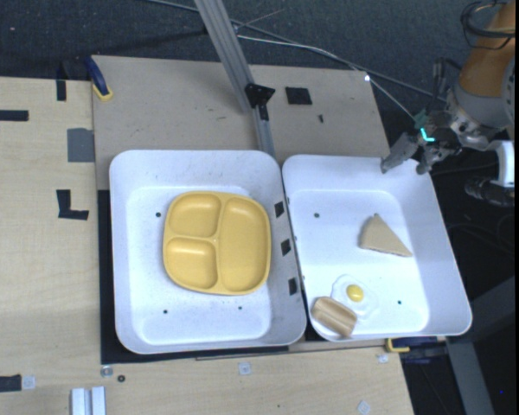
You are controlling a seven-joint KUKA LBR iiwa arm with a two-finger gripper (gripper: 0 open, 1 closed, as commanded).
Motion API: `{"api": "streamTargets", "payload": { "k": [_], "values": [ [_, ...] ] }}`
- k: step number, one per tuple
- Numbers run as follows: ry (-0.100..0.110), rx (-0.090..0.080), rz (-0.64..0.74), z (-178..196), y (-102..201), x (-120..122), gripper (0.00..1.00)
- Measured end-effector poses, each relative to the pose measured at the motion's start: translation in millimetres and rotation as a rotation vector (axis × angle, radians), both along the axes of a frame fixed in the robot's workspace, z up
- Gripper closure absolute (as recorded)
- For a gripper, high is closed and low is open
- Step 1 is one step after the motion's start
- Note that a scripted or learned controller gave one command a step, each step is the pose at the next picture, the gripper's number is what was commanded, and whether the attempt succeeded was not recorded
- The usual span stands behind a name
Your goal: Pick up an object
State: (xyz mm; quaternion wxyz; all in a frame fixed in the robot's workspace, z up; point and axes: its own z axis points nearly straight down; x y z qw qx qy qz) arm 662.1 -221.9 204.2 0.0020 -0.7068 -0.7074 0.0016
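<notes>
Pincer (408, 160) first: you are looking at it hanging over the far right corner of the right bin (432, 232), above the rim and not down among the things. Its two dark fingers are standing spread, with a clear gap between them and nothing in that gap, so it is holding nothing. The arm (484, 76) is reaching in from the right, and the pincer is sitting high, which reads as a hover before a descent, though that is only my judgement.

You are seeing three loose things lying in the right bin. A tan wedge (383, 236) is lying flat near the middle right, nearest the pincer but well apart from it. A fried egg (355, 294) is lying near the front, and a small bread roll (333, 316) is sitting just beside it at the front left corner, partly over the rim.

The left bin (130, 232) is holding a yellow divided plate (216, 242), lying flat in the middle. Any of these could be picked; the wedge looks the likeliest.
</notes>
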Motion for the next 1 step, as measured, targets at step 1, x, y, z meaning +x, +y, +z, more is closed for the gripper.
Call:
{"api": "streamTargets", "payload": {
  "k": [1],
  "values": [
    [-0.004,-0.001,0.001,2.1,0.0,1.0,0.0]
  ]
}}
